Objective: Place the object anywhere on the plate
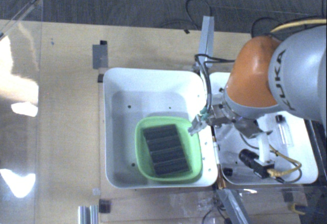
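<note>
Two white bins sit side by side on a wooden bench (61, 166). The left bin (117, 115) holds a green plate (139, 141), squarish with rounded corners and a raised rim, sitting in the near right part of the bin and turned slightly. A dark ribbed block (164, 150) lies flat on the plate, filling most of its middle, long side running far to near, clear of the gripper. The arm (286, 74) comes in from the right, and its orange band hangs over the far left part of the right bin (306, 177). The gripper (196, 126) pokes left across the wall between the bins and sits just at the plate's far right corner, at or above the rim; contact is unclear. Jaw state: cannot tell, the tip is too small and partly hidden by the wrist. Nothing is seen held. In the right bin a clear tube (284, 130) lies toward the right side, partly under the arm. A small grey bracket (100, 56) is fixed to the bench, far left of the bins.
</note>
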Robot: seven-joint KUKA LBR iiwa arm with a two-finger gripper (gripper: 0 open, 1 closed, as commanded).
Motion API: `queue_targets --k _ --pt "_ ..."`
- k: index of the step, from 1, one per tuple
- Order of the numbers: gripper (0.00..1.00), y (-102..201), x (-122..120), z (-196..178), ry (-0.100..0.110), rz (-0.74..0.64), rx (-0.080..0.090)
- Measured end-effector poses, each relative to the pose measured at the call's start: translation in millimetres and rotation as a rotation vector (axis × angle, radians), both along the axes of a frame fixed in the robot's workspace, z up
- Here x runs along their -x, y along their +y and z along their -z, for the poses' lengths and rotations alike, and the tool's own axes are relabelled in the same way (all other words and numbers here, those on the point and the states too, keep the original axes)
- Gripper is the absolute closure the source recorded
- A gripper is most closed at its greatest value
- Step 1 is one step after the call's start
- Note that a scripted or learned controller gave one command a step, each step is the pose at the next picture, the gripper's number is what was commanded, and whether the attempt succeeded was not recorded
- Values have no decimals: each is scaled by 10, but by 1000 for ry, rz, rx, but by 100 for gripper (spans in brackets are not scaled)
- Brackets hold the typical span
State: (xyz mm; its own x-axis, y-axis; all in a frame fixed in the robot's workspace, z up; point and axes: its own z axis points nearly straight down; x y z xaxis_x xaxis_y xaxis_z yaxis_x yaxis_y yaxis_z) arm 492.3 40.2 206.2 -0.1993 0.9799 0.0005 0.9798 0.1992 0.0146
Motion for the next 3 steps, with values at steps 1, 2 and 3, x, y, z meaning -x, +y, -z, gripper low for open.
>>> queue_targets --k 1,2,3 --pt "100 3 -19 -106 -4 -4 -1" --pt "0 4 -19 -106 -4 -4 -1" --pt "100 5 -38 -214 -9 -7 -1"
